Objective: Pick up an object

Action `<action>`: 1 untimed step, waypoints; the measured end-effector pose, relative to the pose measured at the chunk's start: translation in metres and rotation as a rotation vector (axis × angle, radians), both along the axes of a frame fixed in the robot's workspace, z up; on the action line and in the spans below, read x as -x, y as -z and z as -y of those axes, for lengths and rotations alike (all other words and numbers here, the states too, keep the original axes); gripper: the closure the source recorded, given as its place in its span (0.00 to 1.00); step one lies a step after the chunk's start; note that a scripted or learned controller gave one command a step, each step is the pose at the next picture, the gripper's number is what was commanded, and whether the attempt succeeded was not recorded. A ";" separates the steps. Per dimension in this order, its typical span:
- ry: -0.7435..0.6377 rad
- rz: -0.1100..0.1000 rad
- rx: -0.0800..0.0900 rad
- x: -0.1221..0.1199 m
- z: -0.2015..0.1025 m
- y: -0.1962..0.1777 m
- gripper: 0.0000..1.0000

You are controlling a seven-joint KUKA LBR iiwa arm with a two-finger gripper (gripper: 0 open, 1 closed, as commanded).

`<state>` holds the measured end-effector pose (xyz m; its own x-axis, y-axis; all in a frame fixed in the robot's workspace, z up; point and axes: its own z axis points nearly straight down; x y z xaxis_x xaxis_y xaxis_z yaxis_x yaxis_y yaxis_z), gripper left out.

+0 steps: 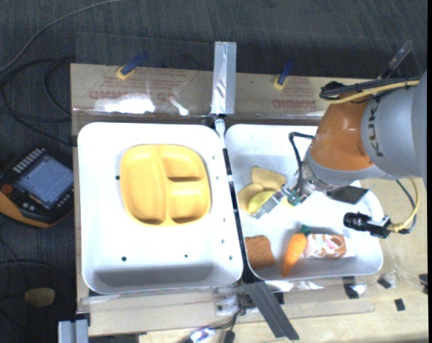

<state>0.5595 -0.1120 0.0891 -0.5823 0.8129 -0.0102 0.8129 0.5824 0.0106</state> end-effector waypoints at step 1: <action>0.039 -0.001 0.001 0.072 -0.007 0.000 0.00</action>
